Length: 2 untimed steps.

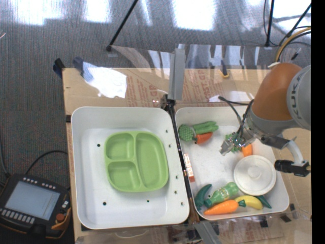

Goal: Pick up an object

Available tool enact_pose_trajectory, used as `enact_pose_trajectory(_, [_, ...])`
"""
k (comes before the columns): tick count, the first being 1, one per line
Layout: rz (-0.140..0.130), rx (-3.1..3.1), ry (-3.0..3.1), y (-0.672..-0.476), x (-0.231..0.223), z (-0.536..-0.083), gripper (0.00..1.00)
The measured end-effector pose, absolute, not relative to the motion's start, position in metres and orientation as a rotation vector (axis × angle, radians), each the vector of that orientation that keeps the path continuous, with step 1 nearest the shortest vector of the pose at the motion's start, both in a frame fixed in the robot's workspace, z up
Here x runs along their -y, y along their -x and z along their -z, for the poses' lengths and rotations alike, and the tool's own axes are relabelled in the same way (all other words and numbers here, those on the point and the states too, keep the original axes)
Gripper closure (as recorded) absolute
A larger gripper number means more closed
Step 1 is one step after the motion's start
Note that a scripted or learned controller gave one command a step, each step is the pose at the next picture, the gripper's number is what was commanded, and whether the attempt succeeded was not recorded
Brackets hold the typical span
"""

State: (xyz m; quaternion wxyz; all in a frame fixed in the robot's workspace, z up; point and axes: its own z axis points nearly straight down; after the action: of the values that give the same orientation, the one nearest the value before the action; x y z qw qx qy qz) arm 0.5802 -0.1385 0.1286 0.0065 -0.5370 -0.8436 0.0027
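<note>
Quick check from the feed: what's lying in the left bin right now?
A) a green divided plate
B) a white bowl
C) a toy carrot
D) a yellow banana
A: the green divided plate lies flat in the left bin, while the white bowl, toy carrot and yellow banana all sit in the right bin.

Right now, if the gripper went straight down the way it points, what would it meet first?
Most likely the small orange piece right beside the gripper, or else the bare floor of the right bin; depth is hard to judge from this slanted view.
</note>
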Motion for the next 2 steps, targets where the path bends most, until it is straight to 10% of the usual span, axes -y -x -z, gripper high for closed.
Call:
enact_pose_trajectory(1, [-0.005, 2.517, 1.871, -0.6338, 0.1207, -0.0835, 1.00])
enact_pose_trajectory(2, [-0.005, 2.518, 1.868, -0.6337, 0.1201, -0.0833, 0.00])
